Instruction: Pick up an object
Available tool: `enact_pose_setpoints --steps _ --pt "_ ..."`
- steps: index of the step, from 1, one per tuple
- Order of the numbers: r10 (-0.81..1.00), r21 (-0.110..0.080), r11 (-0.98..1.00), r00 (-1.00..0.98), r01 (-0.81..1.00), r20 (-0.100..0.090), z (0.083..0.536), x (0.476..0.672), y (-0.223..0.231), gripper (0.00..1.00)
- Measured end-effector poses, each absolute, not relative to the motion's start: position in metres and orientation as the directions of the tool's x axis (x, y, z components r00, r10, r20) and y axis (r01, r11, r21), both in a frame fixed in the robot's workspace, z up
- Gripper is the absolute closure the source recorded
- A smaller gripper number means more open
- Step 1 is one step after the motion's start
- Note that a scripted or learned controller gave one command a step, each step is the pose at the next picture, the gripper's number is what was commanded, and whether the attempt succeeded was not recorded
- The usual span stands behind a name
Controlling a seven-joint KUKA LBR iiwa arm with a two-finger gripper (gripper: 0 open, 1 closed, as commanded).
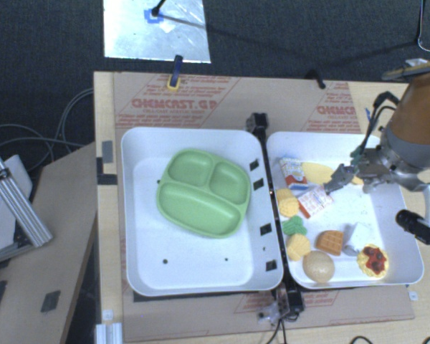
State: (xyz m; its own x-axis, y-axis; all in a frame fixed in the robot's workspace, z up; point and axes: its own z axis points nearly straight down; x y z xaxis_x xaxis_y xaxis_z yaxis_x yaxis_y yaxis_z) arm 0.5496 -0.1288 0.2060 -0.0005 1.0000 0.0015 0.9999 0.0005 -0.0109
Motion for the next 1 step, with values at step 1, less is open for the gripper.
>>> enact_pose_setpoints --steps 1 --pt "1.000 0.002 0.003 -0.003 1.000 0.000 0.2121 0.5524 -0.1287 0.00"
